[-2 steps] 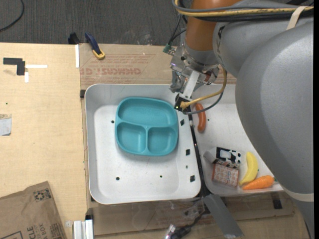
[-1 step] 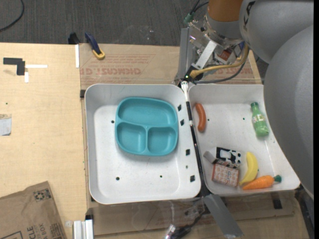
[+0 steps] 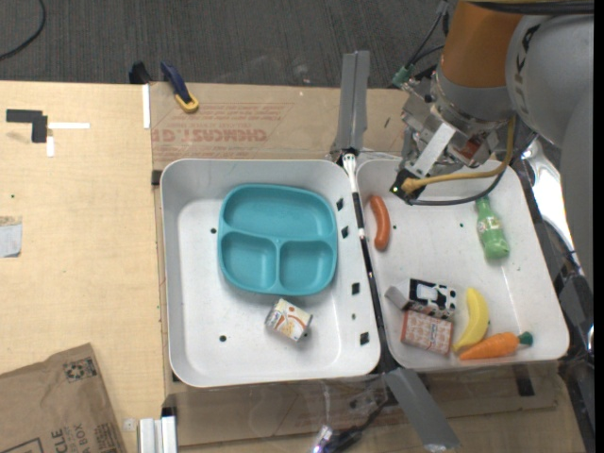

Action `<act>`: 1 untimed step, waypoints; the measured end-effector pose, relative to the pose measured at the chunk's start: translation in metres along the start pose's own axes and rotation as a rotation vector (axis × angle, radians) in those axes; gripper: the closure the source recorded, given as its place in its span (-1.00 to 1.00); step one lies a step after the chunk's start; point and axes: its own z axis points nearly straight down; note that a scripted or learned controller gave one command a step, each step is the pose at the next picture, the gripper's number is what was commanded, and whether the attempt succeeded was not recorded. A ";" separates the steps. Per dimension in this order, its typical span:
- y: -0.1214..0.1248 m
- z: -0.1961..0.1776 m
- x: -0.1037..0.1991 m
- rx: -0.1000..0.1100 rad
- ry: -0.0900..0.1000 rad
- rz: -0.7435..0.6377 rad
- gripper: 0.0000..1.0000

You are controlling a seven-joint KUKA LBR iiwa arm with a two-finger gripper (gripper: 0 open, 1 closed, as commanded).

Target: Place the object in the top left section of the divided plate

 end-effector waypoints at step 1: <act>0.000 0.000 0.000 0.000 0.000 0.000 -1.00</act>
